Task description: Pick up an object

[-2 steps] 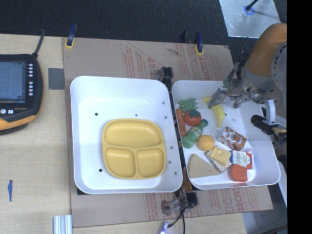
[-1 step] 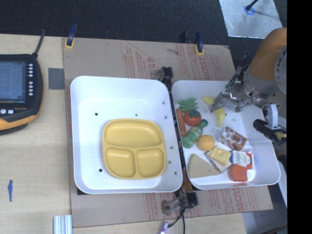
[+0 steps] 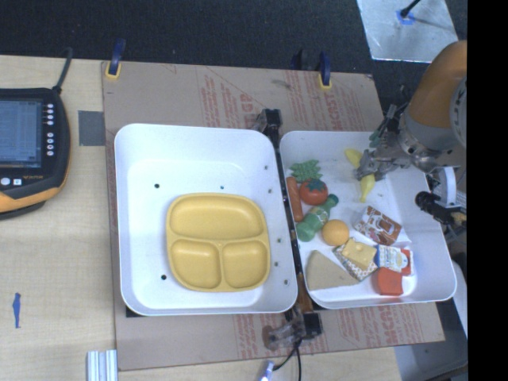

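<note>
The right white bin [image 3: 432, 292] holds several toy foods: a green leafy piece [image 3: 305, 169], a red tomato [image 3: 314, 190], a carrot [image 3: 294, 198], an orange ball [image 3: 335, 232], a brown snack packet [image 3: 378, 225], a yellow cheese square [image 3: 356, 255], a tan wedge [image 3: 325, 272] and a red block [image 3: 387, 281]. My gripper [image 3: 373, 165] is low over the bin's far part, right on top of a yellow banana-like piece [image 3: 367, 186]. Its ends stick out on both sides of the gripper. The gripper body hides the contact.
The left white bin [image 3: 135, 213] holds a yellow divided plate [image 3: 217, 240]. A teach pendant [image 3: 28, 149] lies on the bench at far left. Clamps [image 3: 271, 120] sit between the bins at the back and front. The arm [image 3: 436, 101] comes in over the right bin's far right corner.
</note>
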`<state>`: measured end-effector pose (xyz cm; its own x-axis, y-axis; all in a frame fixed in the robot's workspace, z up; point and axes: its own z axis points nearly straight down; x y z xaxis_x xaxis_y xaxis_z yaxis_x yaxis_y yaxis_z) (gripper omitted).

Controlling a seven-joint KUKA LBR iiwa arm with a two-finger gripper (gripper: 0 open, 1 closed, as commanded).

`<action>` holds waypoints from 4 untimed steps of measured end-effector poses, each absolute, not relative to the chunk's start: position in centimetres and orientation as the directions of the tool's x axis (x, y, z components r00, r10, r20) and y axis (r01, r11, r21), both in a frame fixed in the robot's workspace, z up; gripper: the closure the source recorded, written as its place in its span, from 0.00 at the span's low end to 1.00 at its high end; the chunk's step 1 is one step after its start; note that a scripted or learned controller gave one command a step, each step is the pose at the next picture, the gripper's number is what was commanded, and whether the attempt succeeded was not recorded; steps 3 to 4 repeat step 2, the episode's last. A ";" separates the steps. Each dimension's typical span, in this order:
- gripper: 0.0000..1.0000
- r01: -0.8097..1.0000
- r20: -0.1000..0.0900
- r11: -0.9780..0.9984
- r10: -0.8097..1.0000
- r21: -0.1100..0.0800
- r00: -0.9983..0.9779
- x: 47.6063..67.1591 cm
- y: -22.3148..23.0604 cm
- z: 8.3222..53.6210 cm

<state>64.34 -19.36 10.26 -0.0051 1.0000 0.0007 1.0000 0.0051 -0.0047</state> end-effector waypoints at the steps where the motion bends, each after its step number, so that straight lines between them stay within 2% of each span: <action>1: 1.00 1.000 0.000 0.005 1.000 -0.002 -0.005 59.7 -15.6 15.2; 2: 1.00 1.000 0.000 0.005 1.000 -0.006 -0.005 64.7 -11.2 9.1; 4: 1.00 1.000 0.000 0.005 1.000 -0.006 -0.005 64.7 -11.2 9.1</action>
